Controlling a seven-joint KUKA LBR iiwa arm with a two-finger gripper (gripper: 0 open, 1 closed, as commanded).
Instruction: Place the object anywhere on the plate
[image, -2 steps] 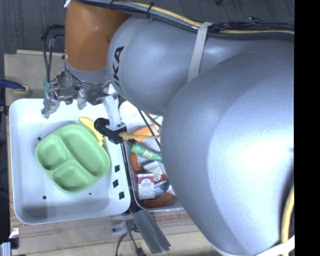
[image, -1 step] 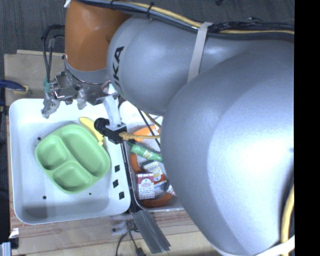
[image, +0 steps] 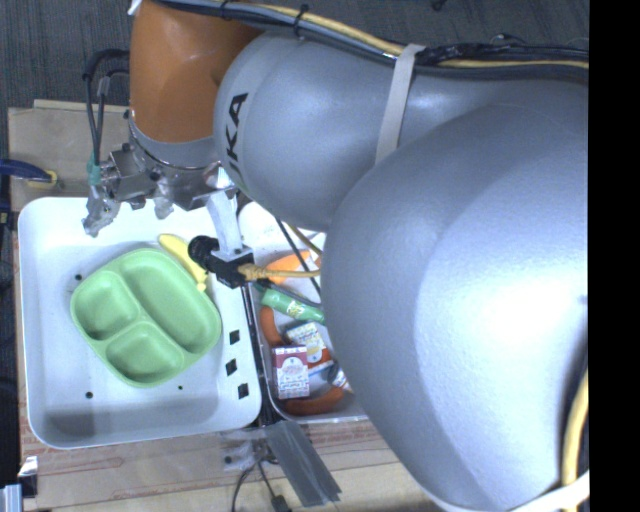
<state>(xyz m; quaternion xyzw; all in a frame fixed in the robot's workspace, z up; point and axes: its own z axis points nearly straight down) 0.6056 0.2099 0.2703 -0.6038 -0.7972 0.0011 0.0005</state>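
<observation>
Green three-compartment plastic plate (image: 146, 315) lay bare; two-finger gripper (image: 104, 212) state indiscernible; yellow banana-shaped object (image: 183, 253) beside rim risked falling outside.

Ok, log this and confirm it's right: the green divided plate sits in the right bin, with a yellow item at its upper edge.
Wrong bin. The camera view shows the green divided plate in the left bin, not the right one. The yellow item does lie at its upper edge.

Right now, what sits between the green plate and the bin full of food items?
In the camera view, a yellow banana-like object lies beside the green plate, then the white bin's wall.
</observation>
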